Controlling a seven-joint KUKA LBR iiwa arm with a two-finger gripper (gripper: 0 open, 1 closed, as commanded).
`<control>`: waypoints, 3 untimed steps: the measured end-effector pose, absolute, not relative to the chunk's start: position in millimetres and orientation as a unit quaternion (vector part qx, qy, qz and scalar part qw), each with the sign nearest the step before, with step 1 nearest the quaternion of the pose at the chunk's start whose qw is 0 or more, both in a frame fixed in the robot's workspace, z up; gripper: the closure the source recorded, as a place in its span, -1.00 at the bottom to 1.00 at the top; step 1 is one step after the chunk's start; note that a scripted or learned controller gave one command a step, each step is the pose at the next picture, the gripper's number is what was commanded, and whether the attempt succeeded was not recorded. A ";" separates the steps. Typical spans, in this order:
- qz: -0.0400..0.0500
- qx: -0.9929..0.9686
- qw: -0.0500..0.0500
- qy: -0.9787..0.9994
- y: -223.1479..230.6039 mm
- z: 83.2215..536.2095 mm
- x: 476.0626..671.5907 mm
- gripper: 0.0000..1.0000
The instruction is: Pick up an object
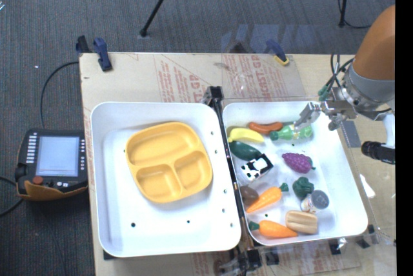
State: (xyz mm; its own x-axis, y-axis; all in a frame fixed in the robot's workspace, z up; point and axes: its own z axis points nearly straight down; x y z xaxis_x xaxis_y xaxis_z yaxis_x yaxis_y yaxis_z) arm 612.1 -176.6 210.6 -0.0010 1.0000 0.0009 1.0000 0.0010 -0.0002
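The right bin (353, 184) holds several toy foods: a light green piece (293, 133), a red-orange pepper (266, 127), a yellow banana (245, 135), purple grapes (297, 162), a black-and-white block (256, 167), two carrots (264, 199) and a bread roll (302, 222). My gripper (321, 117) hangs over the bin's far right corner with its fingers spread apart and nothing between them. Its left finger (306, 115) sits just above the right end of the light green piece.
A yellow compartment plate (169, 160) lies in the left bin (106, 204). A dark green vegetable (244, 149), broccoli (302, 187) and a small grey can (316, 202) also lie in the right bin. A handheld pendant (55, 162) sits left of the bench.
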 end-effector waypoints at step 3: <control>0.003 -0.894 0.004 -0.447 -83.9 86.5 616.1 -1.00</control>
